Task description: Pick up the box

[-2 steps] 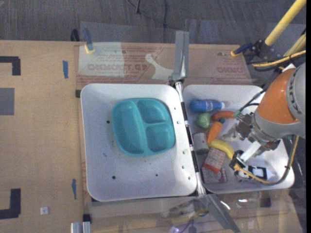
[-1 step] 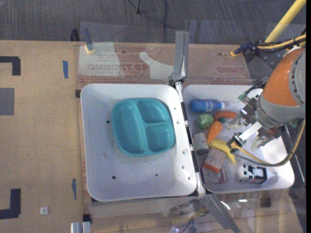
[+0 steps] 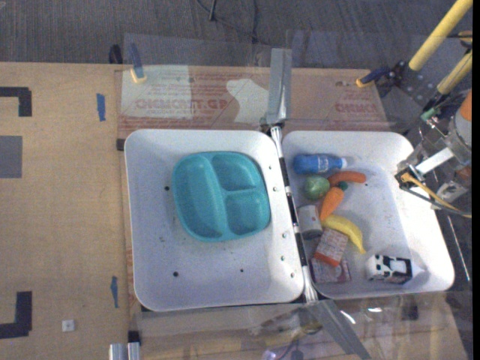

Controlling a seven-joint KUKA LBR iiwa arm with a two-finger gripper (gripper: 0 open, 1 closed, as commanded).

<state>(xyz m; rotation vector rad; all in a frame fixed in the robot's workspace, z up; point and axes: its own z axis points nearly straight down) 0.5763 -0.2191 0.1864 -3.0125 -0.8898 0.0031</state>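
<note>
Two box-like things lie in the right bin [image 3: 397,223]. One is a flat red and white box [image 3: 331,247] near the bin's left wall, partly on a clear packet. The other is a small white carton with black patches [image 3: 389,268] in the front right corner. My gripper [image 3: 421,172] hangs over the bin's right rim, well behind and to the right of both, with nothing seen in it.
The right bin also holds a blue bottle [image 3: 318,163], a green ball [image 3: 316,187], two orange carrots [image 3: 334,199], a yellow banana [image 3: 347,229] and a grey can [image 3: 308,220]. A teal divided plate [image 3: 220,195] lies in the left bin [image 3: 150,261]. Yellow poles [image 3: 442,25] stand at the back right.
</note>
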